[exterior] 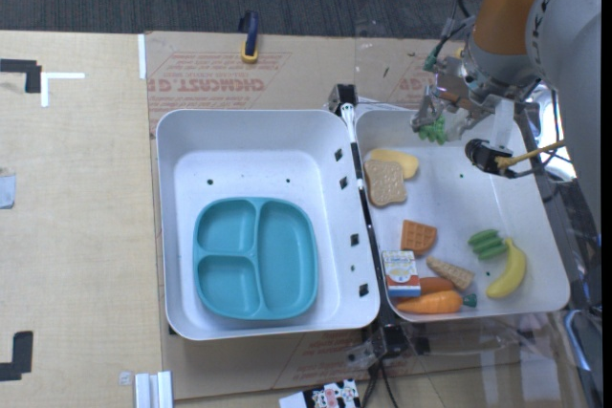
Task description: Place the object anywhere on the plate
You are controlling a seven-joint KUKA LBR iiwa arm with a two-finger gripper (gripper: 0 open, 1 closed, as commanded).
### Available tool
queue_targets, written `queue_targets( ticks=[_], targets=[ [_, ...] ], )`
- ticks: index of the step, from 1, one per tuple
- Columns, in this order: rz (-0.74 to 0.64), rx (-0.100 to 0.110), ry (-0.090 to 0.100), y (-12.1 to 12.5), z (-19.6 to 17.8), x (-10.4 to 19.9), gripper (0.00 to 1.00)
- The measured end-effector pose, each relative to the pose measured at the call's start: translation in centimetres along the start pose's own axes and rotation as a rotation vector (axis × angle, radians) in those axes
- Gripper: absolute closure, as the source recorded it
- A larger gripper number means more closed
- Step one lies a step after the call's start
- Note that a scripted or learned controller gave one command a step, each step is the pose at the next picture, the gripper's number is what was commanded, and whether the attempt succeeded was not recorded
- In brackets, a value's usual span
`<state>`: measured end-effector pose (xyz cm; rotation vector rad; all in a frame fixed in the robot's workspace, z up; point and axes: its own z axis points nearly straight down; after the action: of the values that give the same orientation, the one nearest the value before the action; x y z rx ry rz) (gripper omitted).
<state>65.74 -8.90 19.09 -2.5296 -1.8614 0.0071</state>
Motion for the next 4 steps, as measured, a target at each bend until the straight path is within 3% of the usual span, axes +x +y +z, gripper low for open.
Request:
queue_targets(
  ticks=[1, 3, 4],
  targets=[
    [0.226, -0.001, 0.001, -6.0, -8.4, 5.5, 1.0],
    [0.431, 0.004, -0.002, -19.6, 0.2, 11.1, 1.0],
    [0.533, 0.001, 0.001, -24.0, 0.0, 17.9, 1.0]
  ],
)
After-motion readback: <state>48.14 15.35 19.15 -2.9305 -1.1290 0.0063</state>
